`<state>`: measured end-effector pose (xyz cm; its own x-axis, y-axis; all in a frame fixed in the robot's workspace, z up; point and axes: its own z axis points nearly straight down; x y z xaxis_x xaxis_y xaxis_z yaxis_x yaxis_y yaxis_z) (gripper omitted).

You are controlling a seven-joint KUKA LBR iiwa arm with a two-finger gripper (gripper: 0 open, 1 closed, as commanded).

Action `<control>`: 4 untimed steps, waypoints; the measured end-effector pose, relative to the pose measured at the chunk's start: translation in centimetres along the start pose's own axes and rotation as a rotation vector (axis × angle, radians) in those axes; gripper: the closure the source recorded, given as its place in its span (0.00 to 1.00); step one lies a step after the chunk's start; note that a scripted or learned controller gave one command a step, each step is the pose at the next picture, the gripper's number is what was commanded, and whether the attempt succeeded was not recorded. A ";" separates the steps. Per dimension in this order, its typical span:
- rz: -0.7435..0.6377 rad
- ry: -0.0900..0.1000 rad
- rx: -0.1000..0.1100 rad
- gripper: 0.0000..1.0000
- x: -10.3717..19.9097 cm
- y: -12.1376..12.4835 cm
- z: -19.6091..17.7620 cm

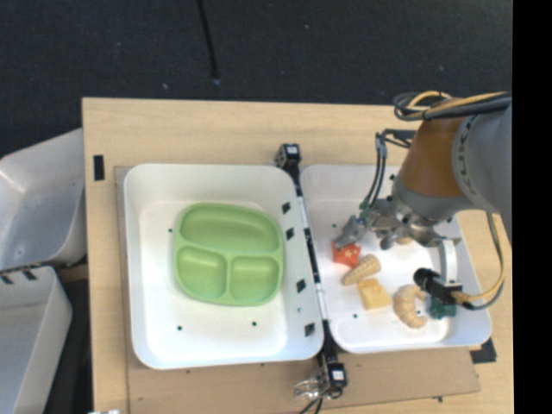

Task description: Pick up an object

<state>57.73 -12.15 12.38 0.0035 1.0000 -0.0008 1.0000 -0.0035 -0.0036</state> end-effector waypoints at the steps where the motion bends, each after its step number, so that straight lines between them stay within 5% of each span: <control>1: 0.000 -0.001 -0.002 0.00 -0.1 0.0 2.4; 2: 0.006 0.000 -0.007 1.00 -0.2 0.1 1.2; 4: -0.007 0.000 -0.009 1.00 0.1 -0.9 -9.2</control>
<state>56.89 -12.09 21.62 -0.0035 1.0000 -0.0012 1.0000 0.0035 0.0052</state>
